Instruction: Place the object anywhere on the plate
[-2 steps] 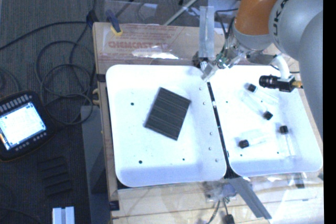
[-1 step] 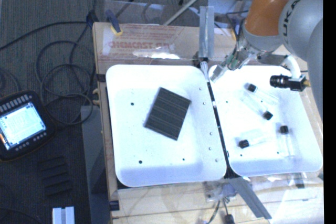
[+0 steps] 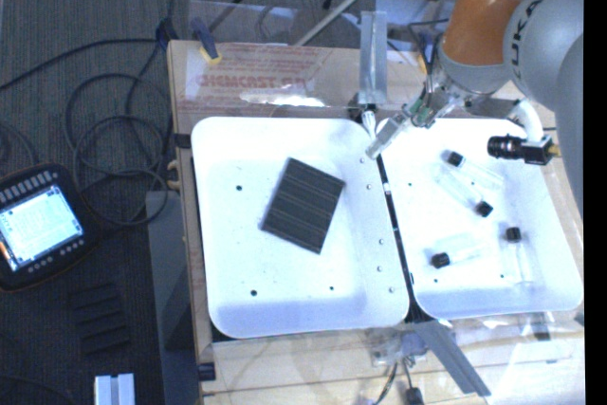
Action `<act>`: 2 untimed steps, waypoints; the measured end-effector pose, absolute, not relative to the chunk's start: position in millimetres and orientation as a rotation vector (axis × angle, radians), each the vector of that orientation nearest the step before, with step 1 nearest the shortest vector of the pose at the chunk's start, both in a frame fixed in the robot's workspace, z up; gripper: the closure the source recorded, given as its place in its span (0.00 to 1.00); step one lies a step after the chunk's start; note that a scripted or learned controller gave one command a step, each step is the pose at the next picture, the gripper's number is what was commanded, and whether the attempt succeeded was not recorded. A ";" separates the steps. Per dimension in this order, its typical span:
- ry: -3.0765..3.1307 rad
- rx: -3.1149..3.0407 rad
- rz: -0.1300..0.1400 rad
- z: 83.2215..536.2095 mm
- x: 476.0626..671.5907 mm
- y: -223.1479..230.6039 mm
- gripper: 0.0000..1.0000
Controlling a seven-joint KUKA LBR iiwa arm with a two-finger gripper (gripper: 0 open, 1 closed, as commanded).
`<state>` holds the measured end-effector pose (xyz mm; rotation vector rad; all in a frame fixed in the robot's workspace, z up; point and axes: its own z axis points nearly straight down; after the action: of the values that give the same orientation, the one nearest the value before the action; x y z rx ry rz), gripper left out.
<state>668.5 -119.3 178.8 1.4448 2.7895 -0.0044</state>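
Observation:
The plate (image 3: 303, 205) is a dark ribbed rectangle lying flat in the middle of the left bin (image 3: 228, 289). Several clear vials with black caps lie in the right bin (image 3: 560, 285): one (image 3: 463, 166) near the back, one (image 3: 455, 251) towards the front, one (image 3: 518, 251) at the right. My gripper (image 3: 391, 132) hangs over the back of the divide between the two bins, above and to the right of the plate. A pale slim shape slants down-left from it, and I cannot tell whether that is a vial or part of the gripper.
The grey arm with its orange band (image 3: 493, 14) reaches in from the top right over the right bin's back edge. A black fitting (image 3: 515, 147) juts from the arm over that bin. A pendant with a lit screen (image 3: 38, 223) lies on the floor at the left.

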 end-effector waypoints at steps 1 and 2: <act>2.875 1.268 -0.001 184.6 668.8 -45.1 0.00; 2.829 1.369 -0.001 222.8 646.7 50.0 0.00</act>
<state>646.7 50.0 222.8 1.3691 2.8295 -0.0005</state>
